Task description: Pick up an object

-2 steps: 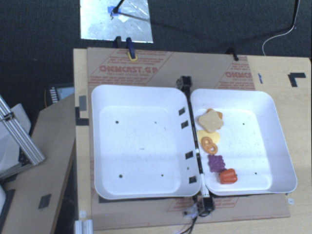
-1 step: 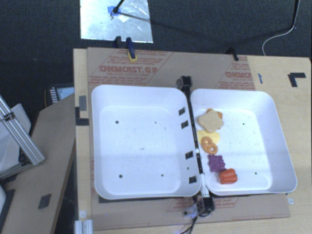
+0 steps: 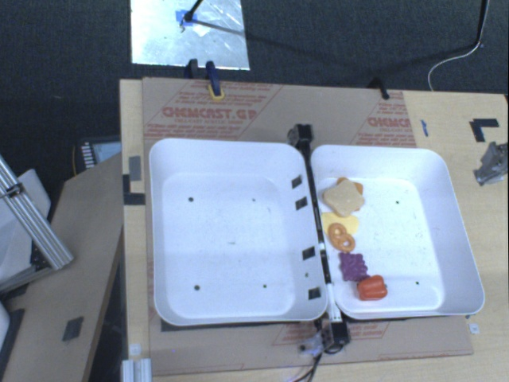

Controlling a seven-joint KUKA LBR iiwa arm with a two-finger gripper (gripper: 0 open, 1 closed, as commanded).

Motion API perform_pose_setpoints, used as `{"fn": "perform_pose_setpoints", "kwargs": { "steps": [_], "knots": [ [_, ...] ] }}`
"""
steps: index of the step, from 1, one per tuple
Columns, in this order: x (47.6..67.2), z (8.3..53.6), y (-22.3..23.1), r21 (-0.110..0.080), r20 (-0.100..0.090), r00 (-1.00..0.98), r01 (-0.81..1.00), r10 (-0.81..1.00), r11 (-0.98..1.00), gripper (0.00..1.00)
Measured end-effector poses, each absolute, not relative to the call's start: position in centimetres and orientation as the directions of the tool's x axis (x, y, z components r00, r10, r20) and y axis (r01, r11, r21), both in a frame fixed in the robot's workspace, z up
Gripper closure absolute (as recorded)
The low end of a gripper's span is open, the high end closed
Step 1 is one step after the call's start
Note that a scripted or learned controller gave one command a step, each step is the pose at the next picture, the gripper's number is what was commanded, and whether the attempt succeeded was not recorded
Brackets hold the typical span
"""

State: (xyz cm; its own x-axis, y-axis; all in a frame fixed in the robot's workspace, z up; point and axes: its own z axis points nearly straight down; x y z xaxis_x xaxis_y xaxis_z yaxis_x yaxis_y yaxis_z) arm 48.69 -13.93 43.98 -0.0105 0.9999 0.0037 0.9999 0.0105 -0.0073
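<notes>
Dark carpet around a bench [image 3: 238,102] with 2 white bins [image 3: 231,173].

Wooden bench [image 3: 445,118], pale top. Brown "CHEMCAST" board [image 3: 238,106] flat on it, under both bins. Left bin [image 3: 171,213] and right bin [image 3: 445,213] side by side on board, inner rims touching, black clips [image 3: 306,229] along seam. Blue-yellow clamp [image 3: 213,82] at board's far edge. Grey metal part [image 3: 491,165] on bench at right edge.

Even overhead light, white bins [image 3: 231,153] glaring, foil sheet [image 3: 189,22] shiny, soft blur
</notes>
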Motion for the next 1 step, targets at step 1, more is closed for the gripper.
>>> {"fn": "perform_pose_setpoints", "kwargs": {
  "steps": [1],
  "knots": [
    [48.59, 54.11, -21.06, 0.014, -0.008, 0.004, 1.000, 1.000, -0.004, 1.00]
  ]
}}
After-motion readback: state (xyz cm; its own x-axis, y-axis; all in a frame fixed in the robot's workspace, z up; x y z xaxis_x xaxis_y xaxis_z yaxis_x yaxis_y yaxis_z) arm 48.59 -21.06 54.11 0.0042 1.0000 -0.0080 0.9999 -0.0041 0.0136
